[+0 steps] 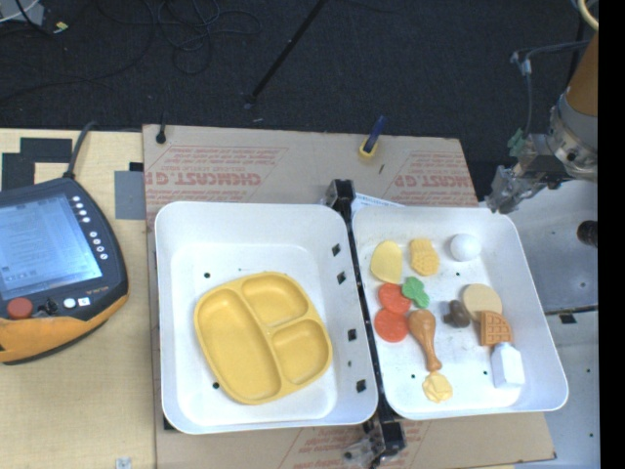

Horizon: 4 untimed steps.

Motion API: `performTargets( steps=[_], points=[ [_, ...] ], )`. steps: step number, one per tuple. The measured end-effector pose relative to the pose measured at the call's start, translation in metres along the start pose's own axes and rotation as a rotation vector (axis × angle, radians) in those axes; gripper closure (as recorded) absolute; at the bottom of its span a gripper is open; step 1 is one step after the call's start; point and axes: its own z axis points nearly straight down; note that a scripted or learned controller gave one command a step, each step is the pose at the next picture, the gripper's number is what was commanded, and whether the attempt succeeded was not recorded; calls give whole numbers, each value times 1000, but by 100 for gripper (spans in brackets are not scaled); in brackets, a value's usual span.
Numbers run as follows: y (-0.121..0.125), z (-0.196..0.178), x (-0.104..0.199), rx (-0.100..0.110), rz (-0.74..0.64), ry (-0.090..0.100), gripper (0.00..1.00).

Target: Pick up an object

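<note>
The right bin [542, 360] holds several toy foods: a white egg [464, 247], a corn piece [424, 256], a pale yellow slice [388, 260], red tomato slices [392, 325], a green piece [416, 289], a chicken drumstick [425, 333], a bun [480, 299], a waffle [495, 328] and a white block [506, 365]. My gripper [506, 191] hangs past the bin's far right corner, apart from all of them, with nothing seen in it. The egg lies nearest to it.
The left bin [181, 242] carries a yellow three-part tray [262, 335]. A teach pendant [49, 262] lies on the bench at the far left. A blue and yellow clip [371, 141] sits on the cardboard behind the bins. Cables cross the dark floor at the back.
</note>
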Motion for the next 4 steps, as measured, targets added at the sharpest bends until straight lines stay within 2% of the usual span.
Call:
performTargets(
  steps=[1,2,3,4],
  points=[
    [-63,-88,31,-7,1,-1,100],
    [-158,-52,40,7,6,2,100],
    [-132,57,60,10,1,2,100],
    [-94,26,144,-4,-7,1,100]
  ],
)
